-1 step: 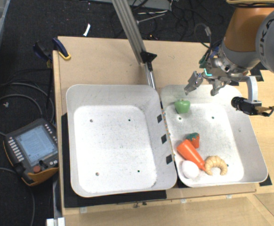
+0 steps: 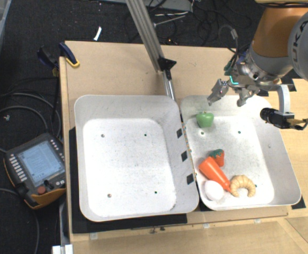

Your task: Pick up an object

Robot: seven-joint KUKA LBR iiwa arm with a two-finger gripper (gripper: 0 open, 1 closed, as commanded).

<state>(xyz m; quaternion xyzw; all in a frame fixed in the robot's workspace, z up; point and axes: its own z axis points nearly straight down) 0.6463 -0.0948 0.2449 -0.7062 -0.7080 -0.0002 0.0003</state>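
My gripper (image 2: 229, 96) hangs over the far edge of the right bin (image 2: 281, 157), its two fingers spread apart with nothing between them. A green pepper-like toy (image 2: 205, 119) lies just below and left of the fingertips, at the bin's far left. Near the front of the same bin lie an orange carrot (image 2: 214, 169) with a red piece at its top, a white egg-like ball (image 2: 214, 191) and a tan croissant (image 2: 242, 185), all close together.
The left bin (image 2: 125, 155) sits beside the right one. A slanted metal pole (image 2: 148, 30) crosses the bench behind the bins. A teach pendant (image 2: 35, 165) lies on the floor at left, and cables run near the arm's wrist.
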